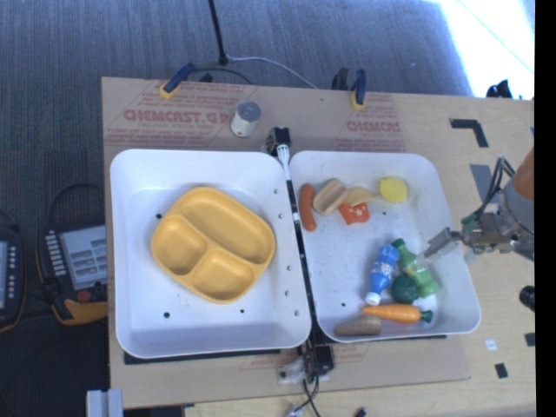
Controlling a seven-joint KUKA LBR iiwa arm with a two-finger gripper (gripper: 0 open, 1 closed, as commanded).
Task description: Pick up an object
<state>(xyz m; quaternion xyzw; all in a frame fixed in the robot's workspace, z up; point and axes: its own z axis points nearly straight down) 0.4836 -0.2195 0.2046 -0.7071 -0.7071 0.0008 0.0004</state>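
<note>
Several toys (393,276) just beside hand (445,243)

Arm (521,207) cut off at right edge; green bottle (415,272) partly hidden behind blue bottle (382,272).

A brown bench board (417,120), printed with red lettering, is laid over dark grey carpet (87,24). Two clamps with yellow-and-blue handles (177,80) (357,89) are fixed at its far edge. A small grey-capped cylinder (246,118) is seen just behind the left bin, and a black cable (213,20) is run up from the board's far side. Black marker shapes (469,129) are scattered on the board's right part. An orange-cased device with a keypad (74,263) is placed on the floor at the left.
</note>
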